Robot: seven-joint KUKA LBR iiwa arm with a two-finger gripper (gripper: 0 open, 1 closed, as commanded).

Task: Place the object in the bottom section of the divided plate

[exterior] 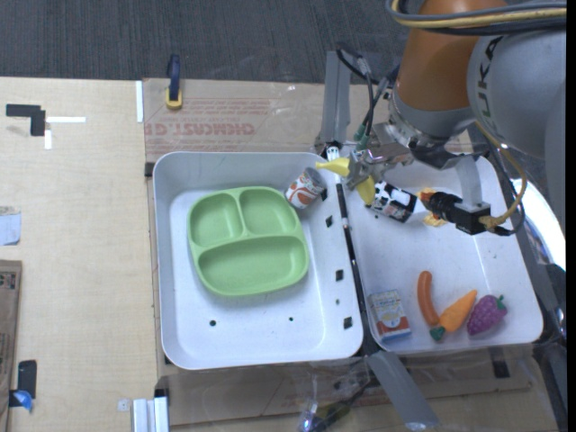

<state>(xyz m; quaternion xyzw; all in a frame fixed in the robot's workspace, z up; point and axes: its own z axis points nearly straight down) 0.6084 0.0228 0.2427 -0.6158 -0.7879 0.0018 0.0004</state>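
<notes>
Here, pale wooden bench (72, 241) under two white bins (175, 268).

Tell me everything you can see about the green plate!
The light green divided plastic plate is a rounded rectangle with raised rims. It has three sections: two small ones at the top and one wide one at the bottom, and all three hold nothing. It lies flat, turned slightly, on the floor of the left shallow white bin. Nothing touches it; a small orange and white toy sits just past its top right corner.
</notes>
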